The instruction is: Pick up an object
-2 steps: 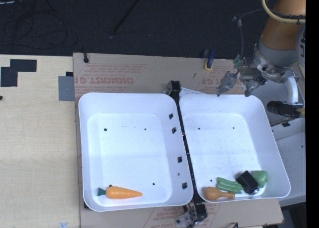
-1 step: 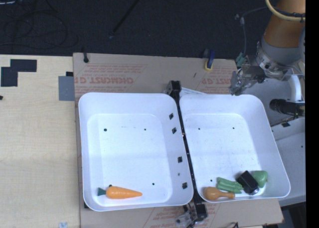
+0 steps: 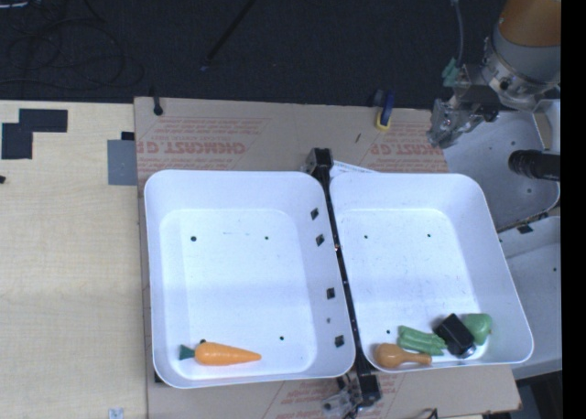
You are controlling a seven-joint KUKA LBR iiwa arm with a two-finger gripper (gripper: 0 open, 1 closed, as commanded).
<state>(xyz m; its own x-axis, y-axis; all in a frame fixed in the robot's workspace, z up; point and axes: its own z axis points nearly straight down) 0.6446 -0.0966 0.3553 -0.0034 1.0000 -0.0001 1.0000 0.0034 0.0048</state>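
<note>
An orange carrot [image 3: 225,354] with a green top lies at the front left of the left bin [image 3: 174,252]. In the right bin's [image 3: 476,216] front right corner sit a tan pear-shaped piece [image 3: 400,356], a green bean pod [image 3: 420,341], a black block [image 3: 455,334] and a green rounded piece [image 3: 478,325], bunched together. My gripper [image 3: 448,124] hangs high beyond the right bin's far right corner, above the cardboard, well away from every object. Nothing is visible under it.
Both white bins rest on a brown cardboard sheet [image 3: 238,138], joined by a black clamp strip [image 3: 331,262]. A yellow-blue clip [image 3: 385,112] stands at the cardboard's far edge. A grey metal base [image 3: 513,147] lies at the right.
</note>
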